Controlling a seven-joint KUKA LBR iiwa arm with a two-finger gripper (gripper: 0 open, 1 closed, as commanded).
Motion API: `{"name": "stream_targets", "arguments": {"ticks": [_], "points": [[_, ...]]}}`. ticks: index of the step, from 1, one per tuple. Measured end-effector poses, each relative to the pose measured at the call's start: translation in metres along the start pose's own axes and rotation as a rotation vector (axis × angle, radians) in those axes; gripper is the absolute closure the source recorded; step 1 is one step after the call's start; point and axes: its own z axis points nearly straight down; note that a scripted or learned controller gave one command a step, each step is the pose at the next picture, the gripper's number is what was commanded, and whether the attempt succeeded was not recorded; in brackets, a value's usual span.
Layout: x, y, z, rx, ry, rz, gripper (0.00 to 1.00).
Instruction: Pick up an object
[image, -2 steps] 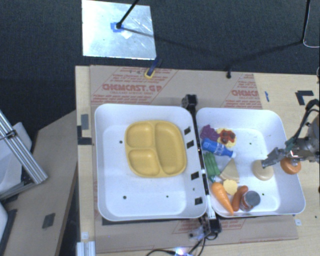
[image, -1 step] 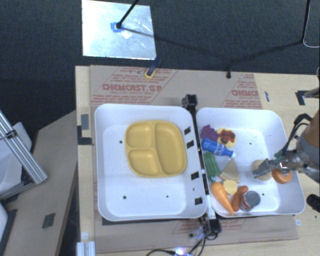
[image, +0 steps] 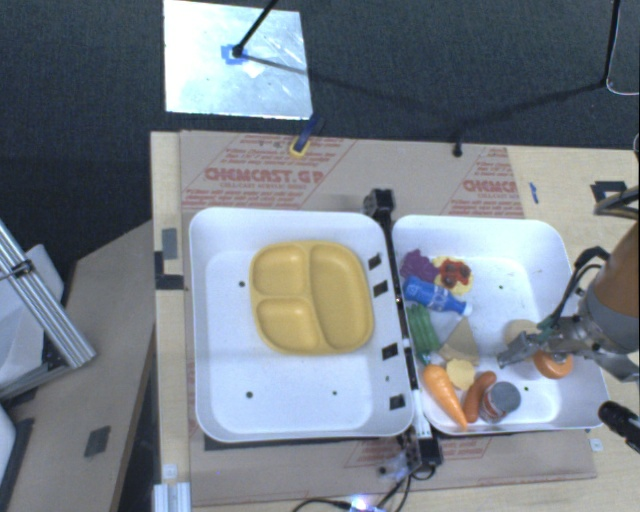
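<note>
The right bin (image: 520, 240) holds several toy foods along its left side. Purple grapes (image: 418, 268) and a red piece (image: 455, 271) lie at the back, with a blue bottle (image: 434, 297) and a green piece (image: 421, 327) in front of them. Nearer the front are a tan wedge (image: 463, 342), a carrot (image: 441, 393), a sausage (image: 477, 394) and a grey can (image: 502, 398). My gripper (image: 530, 348) is low over the bin's right part. A small orange object (image: 553, 366) sits right at it, partly covered.
The left bin (image: 225, 400) carries a yellow divided plate (image: 311, 297). A black divider with clips (image: 395, 320) runs between the bins. The arm (image: 612, 300) crosses the right bin's right rim. A cardboard sheet (image: 340, 170) lies under both bins.
</note>
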Motion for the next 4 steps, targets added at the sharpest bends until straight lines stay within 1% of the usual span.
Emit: {"name": "stream_targets", "arguments": {"ticks": [1,2,3,4], "points": [[0.000,0.002,0.050,-0.007,-0.003,0.000,0.00],[-0.003,0.004,0.036,-0.016,-0.011,0.001,1.00],[0.006,0.011,-0.017,-0.007,-0.003,-0.004,1.00],[0.016,0.015,-0.068,-0.010,-0.003,-0.005,1.00]]}}
